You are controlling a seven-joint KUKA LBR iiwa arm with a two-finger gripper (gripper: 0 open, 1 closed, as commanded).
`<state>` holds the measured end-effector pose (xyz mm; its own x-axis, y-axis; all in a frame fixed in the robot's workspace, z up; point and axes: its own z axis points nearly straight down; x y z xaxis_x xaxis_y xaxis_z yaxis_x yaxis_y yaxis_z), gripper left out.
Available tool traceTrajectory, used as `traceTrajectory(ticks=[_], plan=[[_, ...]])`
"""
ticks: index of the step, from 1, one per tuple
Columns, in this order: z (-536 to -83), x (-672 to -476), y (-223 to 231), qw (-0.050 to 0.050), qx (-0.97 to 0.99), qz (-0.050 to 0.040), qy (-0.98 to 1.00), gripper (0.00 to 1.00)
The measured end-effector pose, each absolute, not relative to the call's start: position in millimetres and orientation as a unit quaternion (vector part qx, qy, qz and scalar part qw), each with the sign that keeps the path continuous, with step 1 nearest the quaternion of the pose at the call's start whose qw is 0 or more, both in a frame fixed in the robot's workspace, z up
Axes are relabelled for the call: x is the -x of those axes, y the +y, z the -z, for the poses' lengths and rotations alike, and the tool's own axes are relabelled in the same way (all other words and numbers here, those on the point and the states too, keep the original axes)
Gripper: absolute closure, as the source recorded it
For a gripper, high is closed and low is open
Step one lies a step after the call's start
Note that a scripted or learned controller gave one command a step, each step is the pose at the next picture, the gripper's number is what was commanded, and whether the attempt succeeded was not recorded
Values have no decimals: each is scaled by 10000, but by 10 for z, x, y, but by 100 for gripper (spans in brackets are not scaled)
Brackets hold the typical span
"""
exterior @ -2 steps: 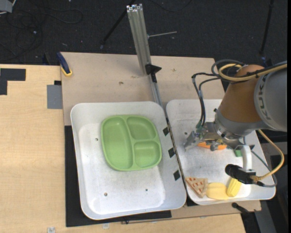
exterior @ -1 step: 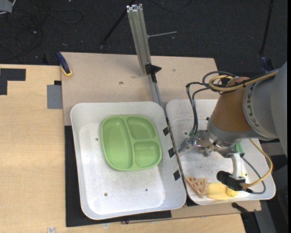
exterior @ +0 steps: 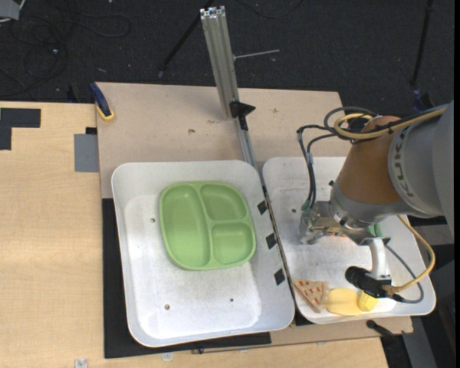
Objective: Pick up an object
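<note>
Left bin holds a green tray—right bin, pizza slice, banana; gripper grip untellable.

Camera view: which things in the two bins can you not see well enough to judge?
- Tool: the arm's wrist covers most of it, so its finger state cannot be judged.
- Right bin: the arm hides part of its floor.
- Yellow object: partly covered by a black cable part; its shape is unclear.
- Orange piece: too small to identify.
- Green tray in the left bin: fully visible.
</note>
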<state>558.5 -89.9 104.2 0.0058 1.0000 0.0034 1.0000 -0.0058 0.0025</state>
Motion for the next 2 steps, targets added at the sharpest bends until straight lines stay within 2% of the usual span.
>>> traceTrajectory(ticks=[1,2], plan=[[-1626,-5525,-852,-6,7068,8,-7074,100],[-2160,-5577,-963,-17,7071,9,-7071,100]])
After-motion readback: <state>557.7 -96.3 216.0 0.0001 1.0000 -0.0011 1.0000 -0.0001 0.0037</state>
